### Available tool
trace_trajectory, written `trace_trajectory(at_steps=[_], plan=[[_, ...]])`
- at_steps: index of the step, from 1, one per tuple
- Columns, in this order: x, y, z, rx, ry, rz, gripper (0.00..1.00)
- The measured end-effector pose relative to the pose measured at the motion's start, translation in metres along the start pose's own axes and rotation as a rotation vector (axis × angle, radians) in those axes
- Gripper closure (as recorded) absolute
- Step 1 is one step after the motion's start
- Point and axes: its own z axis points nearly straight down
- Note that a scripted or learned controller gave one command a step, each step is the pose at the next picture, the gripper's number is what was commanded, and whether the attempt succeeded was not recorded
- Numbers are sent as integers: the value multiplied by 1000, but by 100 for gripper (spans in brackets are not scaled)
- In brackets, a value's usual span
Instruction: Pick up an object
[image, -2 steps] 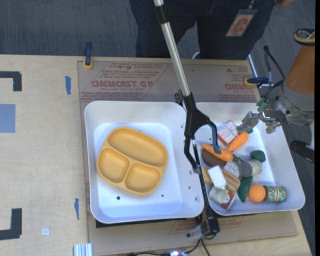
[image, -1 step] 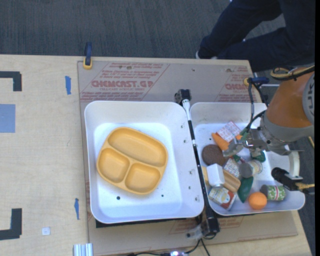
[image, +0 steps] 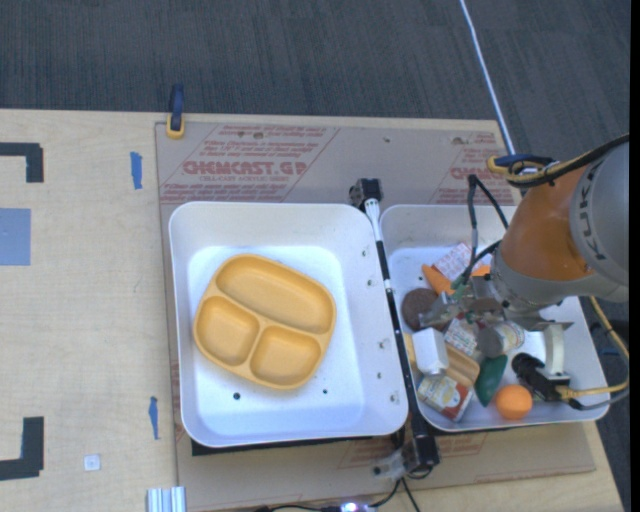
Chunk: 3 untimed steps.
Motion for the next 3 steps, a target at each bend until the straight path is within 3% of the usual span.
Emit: trace_trajectory(at_steps=[1, 2, 3], plan=[[0, 4, -13, -12, -2, 1, 100], [-52, -50, -116, 16, 8, -2, 100], [30, -11, -93, 16, 10, -5, 100]])
